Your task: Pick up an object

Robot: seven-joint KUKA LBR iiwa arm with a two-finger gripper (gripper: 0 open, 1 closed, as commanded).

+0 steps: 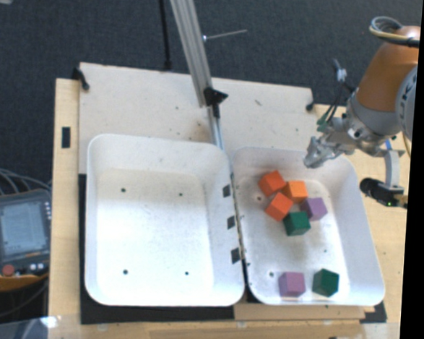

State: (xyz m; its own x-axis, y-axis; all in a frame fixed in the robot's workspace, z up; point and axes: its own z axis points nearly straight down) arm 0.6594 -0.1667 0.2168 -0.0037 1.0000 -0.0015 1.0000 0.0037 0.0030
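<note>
The right bin [354,211] holds several small blocks. A cluster sits near its middle: an orange block [272,182], a lighter orange block [297,190], another orange block [280,205], a purple block [315,207] and a dark green block [296,223]. Near the front edge lie a purple block [292,283] and a green block [326,282]. My gripper [316,157] hangs above the bin's back rim, up and to the right of the cluster, pointing down. Nothing shows between its fingers.
The left bin [109,194] lies beside the right one, with a hinged divider [235,217] between them. A slanted aluminium post [195,48] rises behind the bins. A teach pendant [15,235] lies off the bench at the left.
</note>
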